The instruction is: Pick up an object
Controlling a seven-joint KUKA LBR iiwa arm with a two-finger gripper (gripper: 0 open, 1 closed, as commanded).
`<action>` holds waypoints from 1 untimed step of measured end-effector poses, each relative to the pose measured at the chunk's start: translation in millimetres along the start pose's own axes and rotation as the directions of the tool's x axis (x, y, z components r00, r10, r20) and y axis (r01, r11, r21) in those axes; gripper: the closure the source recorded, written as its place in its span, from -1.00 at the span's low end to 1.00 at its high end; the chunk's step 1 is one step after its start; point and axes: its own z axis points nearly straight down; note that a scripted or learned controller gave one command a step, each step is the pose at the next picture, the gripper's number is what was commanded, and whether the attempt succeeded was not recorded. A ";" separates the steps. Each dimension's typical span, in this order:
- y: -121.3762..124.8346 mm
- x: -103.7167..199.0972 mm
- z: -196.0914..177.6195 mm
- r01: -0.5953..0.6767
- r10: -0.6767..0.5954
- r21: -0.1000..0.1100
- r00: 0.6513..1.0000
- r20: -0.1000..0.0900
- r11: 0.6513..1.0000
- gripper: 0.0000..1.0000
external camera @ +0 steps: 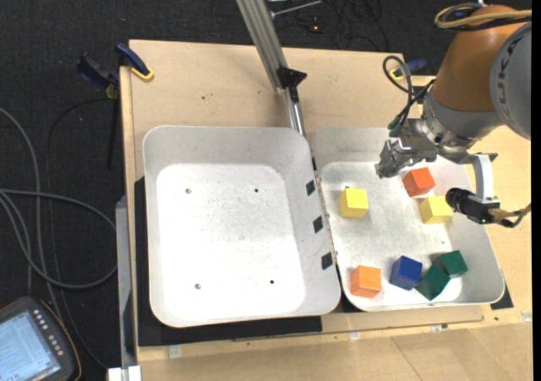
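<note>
The arm (pixel 473 67) enters from the right of the camera view and bends down over the rear part of the right bin (pixel 385 236). The gripper (pixel 387 166) is positioned low above the bin floor, close to the rear wall. Gripper condition: undetermined, since the tool is seen from above against the dark wrist housing and its opening is not resolved. No object is visible in its grasp. Seven candidate objects lie in the right bin. The upper orange cube (pixel 418 182) is nearest, just beside the gripper on the side toward the arm; whether the two touch cannot be told. The right yellow cube (pixel 435 209) lies just in front of that cube. The left yellow cube (pixel 354 202) sits apart from the others, between the gripper and the wall shared with the left bin (pixel 228 227). Along the front wall, from left to right, are the lower orange cube (pixel 366 280), the blue cube (pixel 407 272), the dark green block (pixel 434 281) and the green cube (pixel 454 263). The blue cube and the dark green block are touching or nearly so, and the green cube adjoins the dark green block. Both bins rest side by side on the bench (pixel 211 75). A grey metal pole (pixel 258 16) runs diagonally from the top of the view down to the rear of the bins. A blue and yellow clamp (pixel 135 62) grips the rear left corner of the bench.
</note>
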 end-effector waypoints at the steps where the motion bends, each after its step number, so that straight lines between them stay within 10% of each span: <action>1: -6.4 56.6 -14.2 0.002 -0.002 -0.001 1.000 -0.002 1.000 1.00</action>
